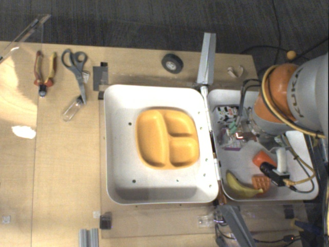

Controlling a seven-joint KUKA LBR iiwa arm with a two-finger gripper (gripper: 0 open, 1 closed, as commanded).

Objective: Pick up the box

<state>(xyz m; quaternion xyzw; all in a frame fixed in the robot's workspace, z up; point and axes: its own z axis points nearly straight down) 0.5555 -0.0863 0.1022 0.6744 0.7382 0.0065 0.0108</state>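
Box (225,114): pretty sure the box was that printed carton in the top-left corner of the right bin (303,192), tucked against the wall shared with the left bin (121,189); white card, green and dark print, partly covered by the wrist
Gripper (239,133): the gripper hung low over the same bin, just below-right of the carton in the view; couldn't tell whether it was released or clamped on anything, the wrist hid that
Direction: box lay up and to the view's left of the gripper, really near, touching or not I couldn't say
Long axis: looked like it ran along the shared wall, top to bottom of the view, but too little showed to swear by it
Arm (300,94): just the one, so no choosing; I'd guess the next move needed a short nudge toward that corner, with the wall crowding one side
Purple thing (229,142): flat, glossy, right beside the gripper; wrapper or packet, no idea
Banana (241,185): smooth, curved, yellow, along the bottom-left of the right bin
Orange block (260,181): waffle-gridded face, at the banana's tip
Yellow tray (168,137): moulded plastic, rounded, three compartments, middle of the left bin
Bench (56,179): pale wood, with scissors (76,68), pliers (44,72) and a tape roll (172,63) well apart from the bins
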